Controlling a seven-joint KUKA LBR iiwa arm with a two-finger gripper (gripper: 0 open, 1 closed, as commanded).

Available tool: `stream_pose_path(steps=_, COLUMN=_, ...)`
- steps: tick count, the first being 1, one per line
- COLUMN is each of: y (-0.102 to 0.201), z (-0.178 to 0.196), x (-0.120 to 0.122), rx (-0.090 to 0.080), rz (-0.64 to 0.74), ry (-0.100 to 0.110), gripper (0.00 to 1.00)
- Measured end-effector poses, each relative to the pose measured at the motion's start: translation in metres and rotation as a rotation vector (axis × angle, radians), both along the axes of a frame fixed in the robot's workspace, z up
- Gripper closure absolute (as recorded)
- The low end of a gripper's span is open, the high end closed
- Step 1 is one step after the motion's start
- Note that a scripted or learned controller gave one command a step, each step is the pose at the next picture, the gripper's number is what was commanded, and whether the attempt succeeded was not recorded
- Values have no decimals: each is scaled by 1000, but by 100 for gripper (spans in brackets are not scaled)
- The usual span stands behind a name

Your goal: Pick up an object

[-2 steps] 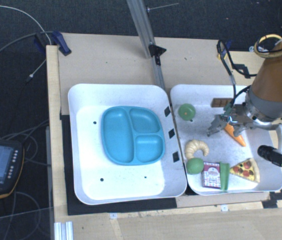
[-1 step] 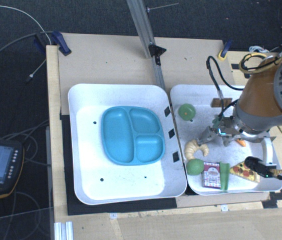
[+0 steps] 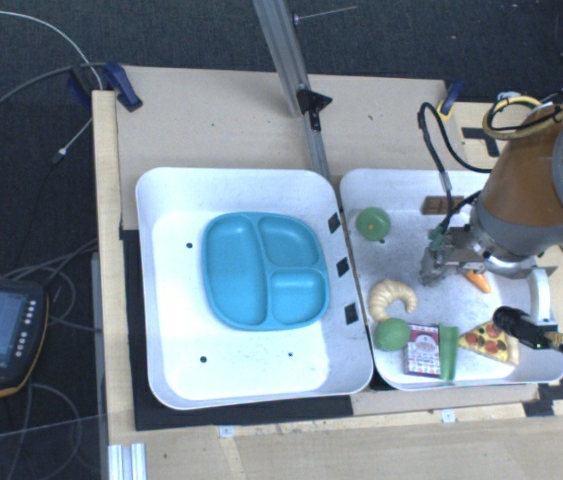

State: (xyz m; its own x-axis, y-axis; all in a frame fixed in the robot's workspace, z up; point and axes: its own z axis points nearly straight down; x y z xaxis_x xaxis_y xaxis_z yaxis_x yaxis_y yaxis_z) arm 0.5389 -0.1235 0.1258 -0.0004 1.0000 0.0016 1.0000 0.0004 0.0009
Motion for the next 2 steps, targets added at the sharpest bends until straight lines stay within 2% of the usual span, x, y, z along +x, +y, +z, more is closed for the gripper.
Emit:
stream_pose_path(steps=1, y=-6, z=45, x=2, rx=-3, rz=0, ry=-5, gripper=100)
stream_pose_path(steps=2, y=-6, z=108, x=9, rx=-3, rz=2, ry=-7, gripper=100)
